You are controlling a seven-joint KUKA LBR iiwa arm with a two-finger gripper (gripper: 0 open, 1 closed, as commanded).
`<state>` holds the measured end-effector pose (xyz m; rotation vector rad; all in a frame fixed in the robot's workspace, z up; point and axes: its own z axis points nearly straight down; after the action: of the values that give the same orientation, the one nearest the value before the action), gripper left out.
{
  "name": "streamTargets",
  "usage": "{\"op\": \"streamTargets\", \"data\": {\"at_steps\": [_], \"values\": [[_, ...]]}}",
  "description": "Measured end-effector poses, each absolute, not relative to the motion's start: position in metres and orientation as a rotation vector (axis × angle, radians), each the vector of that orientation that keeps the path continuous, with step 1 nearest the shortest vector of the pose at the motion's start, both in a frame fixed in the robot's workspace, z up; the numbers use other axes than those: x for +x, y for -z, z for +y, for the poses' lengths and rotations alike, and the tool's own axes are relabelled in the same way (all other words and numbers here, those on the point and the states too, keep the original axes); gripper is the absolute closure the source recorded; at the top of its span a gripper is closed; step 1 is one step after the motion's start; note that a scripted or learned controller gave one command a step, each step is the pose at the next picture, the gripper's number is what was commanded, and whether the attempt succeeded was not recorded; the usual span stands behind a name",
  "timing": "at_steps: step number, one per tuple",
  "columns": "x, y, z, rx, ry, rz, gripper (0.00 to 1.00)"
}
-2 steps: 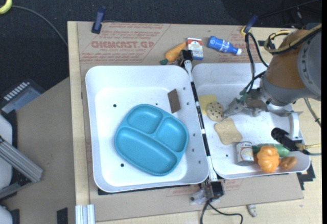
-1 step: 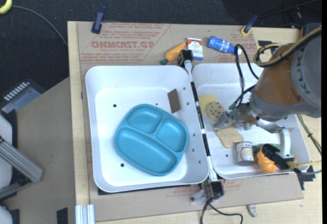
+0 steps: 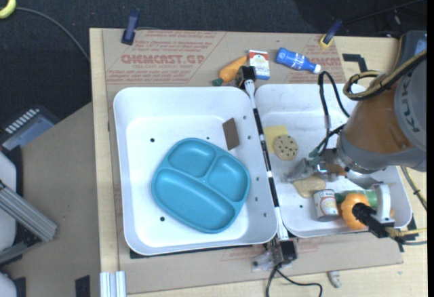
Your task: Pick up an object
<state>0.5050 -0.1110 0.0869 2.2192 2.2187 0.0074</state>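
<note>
My gripper [image 3: 300,171] hangs low inside the right bin [image 3: 298,102], near its left wall, on the grey arm with the orange band [image 3: 380,127]. Just under its tip lies a tan flat piece [image 3: 308,186]. Up and to the left of it sit a round dotted cracker [image 3: 285,146] and a pale yellow slab [image 3: 273,133]. A small can [image 3: 325,204], an orange ball [image 3: 352,209] and a green and white item [image 3: 374,196] cluster at the bin's front right. Nothing is visibly held.
The left bin [image 3: 135,119] holds a blue divided tray [image 3: 200,184] and a small brown block [image 3: 231,133]. On the board behind the bins lie a blue bottle [image 3: 296,60], a white and red box [image 3: 258,64] and an orange item [image 3: 232,70]. Cables [image 3: 328,102] loop over the right bin.
</note>
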Motion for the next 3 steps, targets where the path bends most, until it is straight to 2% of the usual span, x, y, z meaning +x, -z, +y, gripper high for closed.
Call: {"op": "streamTargets", "data": {"at_steps": [1, 2, 3], "values": [[0.566, -0.085, -0.111, 2.22, -0.001, 2.222, 0.0], [0.524, -0.084, -0.098, 2.223, 0.001, 2.223, 0.0], [0.525, -0.094, -0.098, 2.221, -0.001, 2.221, 1.0]]}}
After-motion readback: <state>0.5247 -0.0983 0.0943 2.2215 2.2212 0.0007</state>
